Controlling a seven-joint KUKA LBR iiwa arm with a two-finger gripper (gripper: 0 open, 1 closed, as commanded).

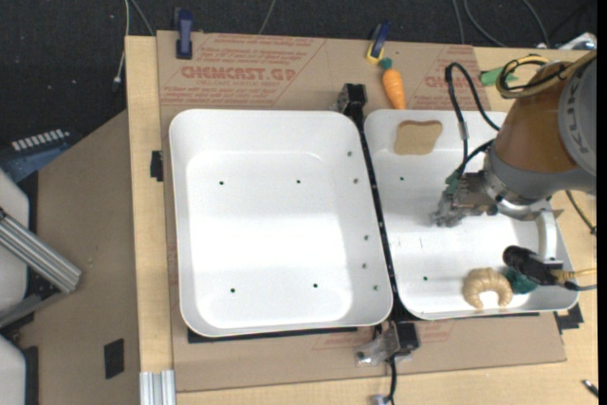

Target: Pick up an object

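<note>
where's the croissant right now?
The croissant lies in the right bin, near its lower right corner in the camera view, below the hand and apart from it.

There's the arm (561, 123): a broad orange band (527, 136) wraps it, glossy, with pale grey casing to the band's right and a grey collar just below it. Left of that collar sits the dull metal gripper (453, 207). A thin black cable (462, 123) curves past the band's left.

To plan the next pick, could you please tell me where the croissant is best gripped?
Probably across the thick middle of the croissant, from above: it lies flat in the right bin, its tapering tips curling toward the near rim, leaving the arch the sturdiest part.
</note>
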